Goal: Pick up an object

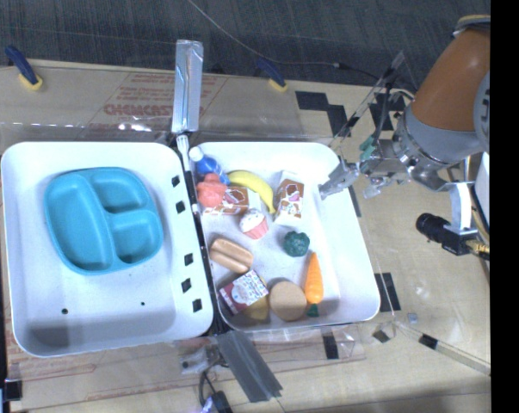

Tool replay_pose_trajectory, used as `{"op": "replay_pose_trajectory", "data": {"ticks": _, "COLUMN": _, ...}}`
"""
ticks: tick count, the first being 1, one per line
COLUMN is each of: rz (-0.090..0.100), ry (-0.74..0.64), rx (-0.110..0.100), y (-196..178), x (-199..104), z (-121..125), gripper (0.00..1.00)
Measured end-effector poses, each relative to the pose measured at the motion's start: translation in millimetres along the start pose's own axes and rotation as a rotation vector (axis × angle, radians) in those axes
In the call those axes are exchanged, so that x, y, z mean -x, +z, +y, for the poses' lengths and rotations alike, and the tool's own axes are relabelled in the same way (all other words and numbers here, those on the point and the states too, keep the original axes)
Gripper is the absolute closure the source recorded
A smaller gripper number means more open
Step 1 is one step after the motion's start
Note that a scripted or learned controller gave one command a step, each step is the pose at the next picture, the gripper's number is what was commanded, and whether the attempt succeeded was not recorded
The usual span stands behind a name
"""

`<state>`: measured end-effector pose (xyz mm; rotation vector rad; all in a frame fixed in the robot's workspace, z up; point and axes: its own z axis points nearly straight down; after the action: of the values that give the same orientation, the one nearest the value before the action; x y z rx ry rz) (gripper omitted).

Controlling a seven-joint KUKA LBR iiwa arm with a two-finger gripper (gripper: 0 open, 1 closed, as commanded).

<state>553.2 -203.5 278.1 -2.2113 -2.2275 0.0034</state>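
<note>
So far you are looking at a pick not yet begun: the gripper point(341, 179) is hanging over the right bin point(355, 256) edge, finger state impossible to tell, while the banana point(250, 185) and other toys are lying untouched inside.

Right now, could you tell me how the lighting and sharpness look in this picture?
In the camera view, light is even and soft; the left bin shows a faint shadow near its front corner, the clear panel behind catches glare, and the gripper looks slightly blurred.

Toy foods crowded in right-hand bin point(355, 256) at frame centre: banana point(252, 185), carrot point(313, 280), hot dog point(231, 253), cupcake point(255, 224), green broccoli point(296, 243).
</note>
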Motion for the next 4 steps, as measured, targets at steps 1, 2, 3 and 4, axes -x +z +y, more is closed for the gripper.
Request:
{"op": "replay_pose_trajectory", "data": {"ticks": 1, "rz": 0.0, "ry": 0.008, "rx": 0.003, "y": 185.6, "x": 5.9, "z": -45.8, "gripper": 0.0}}
{"op": "replay_pose_trajectory", "data": {"ticks": 2, "rz": -0.001, "ry": 0.002, "rx": 0.003, "y": 175.8, "x": 6.8, "z": -45.4, "gripper": 1.0}}
{"op": "replay_pose_trajectory", "data": {"ticks": 3, "rz": 0.001, "ry": 0.128, "rx": 0.01, "y": 46.2, "x": -58.3, "z": -8.9, "gripper": 1.0}}
{"op": "replay_pose_trajectory", "data": {"ticks": 4, "rz": 0.0, "ry": 0.459, "rx": 0.002, "y": 40.5, "x": -84.5, "z": -7.4, "gripper": 1.0}}
